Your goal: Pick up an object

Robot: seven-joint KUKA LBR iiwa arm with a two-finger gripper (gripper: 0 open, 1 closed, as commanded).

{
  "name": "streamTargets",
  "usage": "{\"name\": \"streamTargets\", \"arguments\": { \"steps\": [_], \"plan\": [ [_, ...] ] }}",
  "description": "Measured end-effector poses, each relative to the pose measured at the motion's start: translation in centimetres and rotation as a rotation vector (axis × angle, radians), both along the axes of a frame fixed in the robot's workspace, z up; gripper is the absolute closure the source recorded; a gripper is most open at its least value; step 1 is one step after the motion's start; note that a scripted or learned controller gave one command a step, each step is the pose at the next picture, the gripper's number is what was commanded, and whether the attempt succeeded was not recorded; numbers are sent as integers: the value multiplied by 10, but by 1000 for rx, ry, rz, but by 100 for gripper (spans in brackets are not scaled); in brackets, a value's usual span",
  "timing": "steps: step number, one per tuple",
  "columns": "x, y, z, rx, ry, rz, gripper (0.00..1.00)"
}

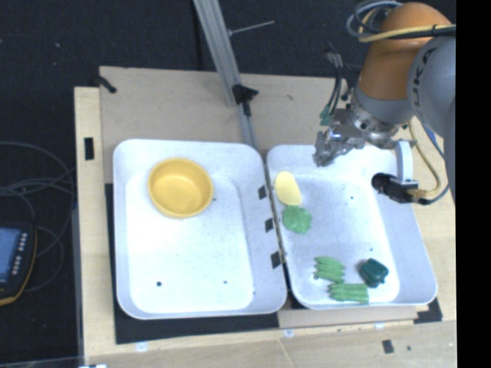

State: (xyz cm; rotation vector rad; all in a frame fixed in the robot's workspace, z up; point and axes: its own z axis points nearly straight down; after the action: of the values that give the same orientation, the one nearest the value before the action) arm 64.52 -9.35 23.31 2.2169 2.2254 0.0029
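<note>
2 white bins sit side by side on the bench. The left bin (130,282) holds 1 yellow bowl (180,188) toward its far left. The right bin (403,236) holds 5 small pieces.

Item 1: pale yellow piece (288,188), far left of the right bin, just beside the shared wall. Rounded, smooth, likely light hollow plastic; could slip from a pinch. Best taken across its narrow width.

Item 2: light green piece (297,220), touching or just short of the near side of item 1. Lumpy, probably light and stiff. The divider just to its left crowds one finger.

Item 3: green pod (329,268), near centre of the right bin. Long, thin, ridged; likely light toy food. Grip across the short axis at mid-length.

Item 4: second green pod (349,292), close to the near wall, just beside item 3. Same handling; the wall limits approach from the near side.

Item 5: dark teal piece (374,271), just right of the pods. Compact and blocky, judged the easiest to pinch, with open floor on its far side.

Gripper (326,153): hangs over the far edge of the right bin, well apart from the pods and the teal piece, nearer to item 1. Nothing is visible between its tips; whether they stand apart or together cannot be told.
</note>
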Motion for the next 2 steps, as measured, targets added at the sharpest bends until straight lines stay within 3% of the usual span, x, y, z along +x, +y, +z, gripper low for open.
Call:
{"name": "streamTargets", "arguments": {
  "steps": [2],
  "plan": [
    [-40, 99, -1, 0, 0, 0, 100]
  ]
}}
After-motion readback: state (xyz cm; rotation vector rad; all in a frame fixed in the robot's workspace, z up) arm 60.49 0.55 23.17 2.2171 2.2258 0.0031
